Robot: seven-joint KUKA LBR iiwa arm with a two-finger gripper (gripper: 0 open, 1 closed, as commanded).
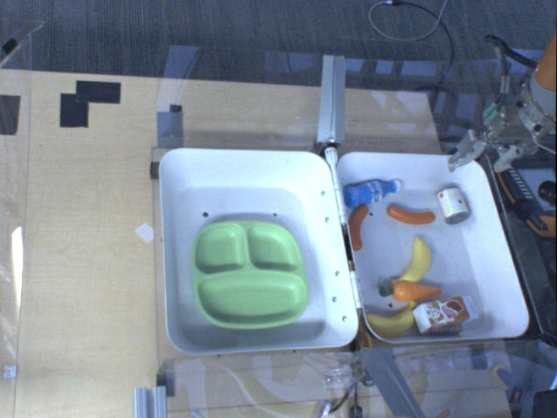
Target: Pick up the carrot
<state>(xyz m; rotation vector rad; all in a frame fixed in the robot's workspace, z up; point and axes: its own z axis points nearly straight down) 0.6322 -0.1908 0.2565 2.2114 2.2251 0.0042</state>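
Note:
The carrot [418, 292], orange with a small green top at its left end, lies in the front part of the right bin [498, 249]. It rests between a yellow banana [418, 259] behind it and a second banana [391, 322] in front. My gripper [485, 151] hangs over the bin's far right corner, well behind and to the right of the carrot. Its fingers are spread and open, with nothing between them.
The right bin also holds a blue bottle [370, 192], an orange sausage [410, 215], a red sausage [358, 225], a silver can [452, 205] and a juice box [442, 314] touching the carrot's right end. A green divided plate [251, 273] sits in the left bin [181, 233].

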